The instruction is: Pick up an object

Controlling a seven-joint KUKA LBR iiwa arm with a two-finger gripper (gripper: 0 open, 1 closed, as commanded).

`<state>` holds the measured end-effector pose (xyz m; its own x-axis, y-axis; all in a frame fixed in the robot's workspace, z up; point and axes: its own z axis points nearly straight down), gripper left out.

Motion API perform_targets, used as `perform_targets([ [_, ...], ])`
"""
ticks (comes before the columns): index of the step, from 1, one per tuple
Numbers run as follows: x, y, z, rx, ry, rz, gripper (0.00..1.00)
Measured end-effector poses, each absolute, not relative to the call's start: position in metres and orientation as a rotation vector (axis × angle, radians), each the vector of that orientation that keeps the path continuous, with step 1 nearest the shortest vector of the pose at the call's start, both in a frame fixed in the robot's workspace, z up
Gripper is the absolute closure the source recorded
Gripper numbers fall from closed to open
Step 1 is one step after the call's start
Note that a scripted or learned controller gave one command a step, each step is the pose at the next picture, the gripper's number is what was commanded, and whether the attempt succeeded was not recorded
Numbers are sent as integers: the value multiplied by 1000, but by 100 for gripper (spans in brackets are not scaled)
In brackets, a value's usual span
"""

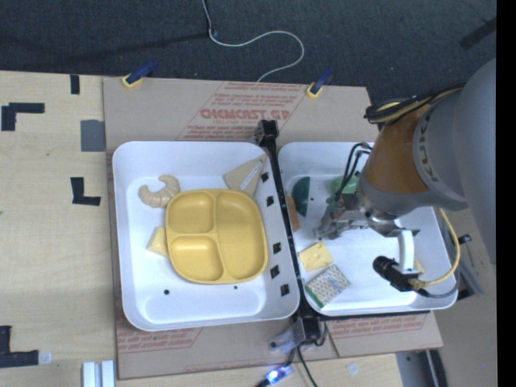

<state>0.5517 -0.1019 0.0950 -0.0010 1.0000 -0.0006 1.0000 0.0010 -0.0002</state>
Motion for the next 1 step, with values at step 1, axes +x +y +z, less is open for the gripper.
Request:
perform_targets([
  [1, 558, -107, 155, 2218, 2221, 3, 100],
])
